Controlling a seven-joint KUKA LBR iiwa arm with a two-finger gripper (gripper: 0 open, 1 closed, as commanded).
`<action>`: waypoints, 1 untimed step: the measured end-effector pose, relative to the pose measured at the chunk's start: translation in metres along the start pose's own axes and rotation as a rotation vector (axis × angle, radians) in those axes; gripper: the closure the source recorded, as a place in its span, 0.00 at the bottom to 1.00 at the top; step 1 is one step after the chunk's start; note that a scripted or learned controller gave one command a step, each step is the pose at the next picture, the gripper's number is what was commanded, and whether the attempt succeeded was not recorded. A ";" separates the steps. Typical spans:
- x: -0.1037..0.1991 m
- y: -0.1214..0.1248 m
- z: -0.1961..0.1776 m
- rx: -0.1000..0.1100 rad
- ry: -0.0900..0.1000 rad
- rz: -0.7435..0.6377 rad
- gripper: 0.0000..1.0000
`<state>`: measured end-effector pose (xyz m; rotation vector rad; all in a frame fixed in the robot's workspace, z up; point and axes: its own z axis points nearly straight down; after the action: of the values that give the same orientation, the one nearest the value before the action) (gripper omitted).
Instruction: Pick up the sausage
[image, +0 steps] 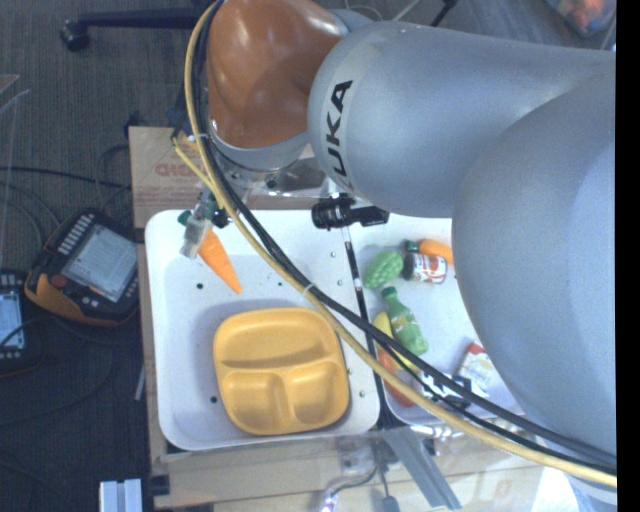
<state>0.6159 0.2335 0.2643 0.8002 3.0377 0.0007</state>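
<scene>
Honestly, a lot was blocked here: the big grey arm (500, 180) covered most of the right bin (400, 408), and a bundle of black and yellow cables (330, 310) ran slantwise across both bins. Nearest the camera, a yellow divided plate (280, 380) sat in the left bin (170, 400), lying flat. I couldn't pick out the sausage for sure. The best candidate was a reddish sliver (397, 368) in the near left corner of the right bin, tucked under the cables just past a banana (383, 325), with so little showing that its long axis and heading were anyone's guess. A red and white packet (478, 365) beside it was half cut off by the arm. A bit farther back, a green bottle (405, 322) lay tilted next to the banana, then came a lumpy green veggie (383, 268), a small can (428, 266) touching it, and an orange thing (438, 248) partly behind the can. Over in the left bin's far corner, a carrot (218, 262) lay with its tip pointing toward the plate, and the gripper (192, 240) sat just beside its thick end, well apart from the right bin. It was too small and blurry to tell whether it was spread or closed, and nothing was visibly held in it
</scene>
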 end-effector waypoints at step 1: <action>-0.010 0.005 -0.046 -0.001 -0.002 -0.279 1.00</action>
<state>0.6265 0.2328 0.3108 0.3692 3.1170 0.0016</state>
